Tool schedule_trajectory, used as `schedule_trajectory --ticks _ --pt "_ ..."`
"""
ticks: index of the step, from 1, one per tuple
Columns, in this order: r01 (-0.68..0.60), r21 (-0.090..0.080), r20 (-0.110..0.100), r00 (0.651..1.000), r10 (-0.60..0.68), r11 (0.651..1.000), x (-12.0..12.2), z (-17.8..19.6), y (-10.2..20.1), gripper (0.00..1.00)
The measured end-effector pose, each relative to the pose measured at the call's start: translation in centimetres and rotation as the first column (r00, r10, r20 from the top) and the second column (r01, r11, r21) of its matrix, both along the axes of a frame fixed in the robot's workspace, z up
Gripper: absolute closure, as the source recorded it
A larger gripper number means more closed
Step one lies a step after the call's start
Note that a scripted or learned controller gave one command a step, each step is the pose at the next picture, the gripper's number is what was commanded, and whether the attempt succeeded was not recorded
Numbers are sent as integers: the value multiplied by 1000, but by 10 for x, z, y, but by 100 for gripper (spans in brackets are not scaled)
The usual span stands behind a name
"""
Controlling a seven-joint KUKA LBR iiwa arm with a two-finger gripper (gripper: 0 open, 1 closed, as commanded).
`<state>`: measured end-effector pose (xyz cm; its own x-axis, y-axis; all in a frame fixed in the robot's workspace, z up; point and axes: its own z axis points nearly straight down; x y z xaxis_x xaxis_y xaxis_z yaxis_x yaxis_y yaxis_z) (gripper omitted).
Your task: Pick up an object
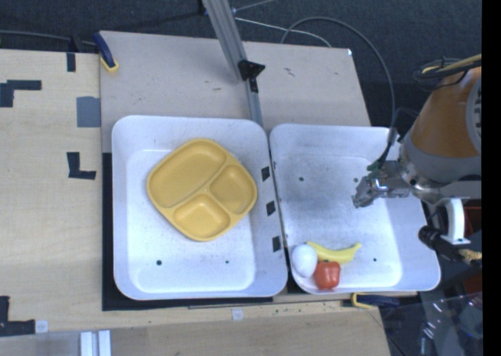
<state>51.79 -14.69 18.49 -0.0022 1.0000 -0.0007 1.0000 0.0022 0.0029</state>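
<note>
in the left bin (pixel 129 190), a yellow divided tray (pixel 202 188), lying flat and well apart from everything else. along the near wall of the right bin (pixel 329 143), tucked into its left corner, three small things bunched together: a white egg-like ball (pixel 302 259), a red pepper-like piece (pixel 328 274), a yellow banana (pixel 338 252). further right, over bare floor of that bin, the gripper (pixel 365 192), possibly holding nothing; too small and blurred to tell apart or together. risk: crowded pile against the wall, so a descent there could nudge neighbours, strike the rim, or close on nothing.
</note>
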Motion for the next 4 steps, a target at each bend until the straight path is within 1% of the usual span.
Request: schedule_trajectory --ticks 1,2,3,4 --pt "-1 0 2 1000 1 1000 1 56 10 100" --pt "-4 2 -4 1000 4 1000 26 46 56 100" --pt "-4 1 -5 1000 4 1000 43 34 105 100" --pt "-6 3 -3 1000 6 1000 68 36 164 100"
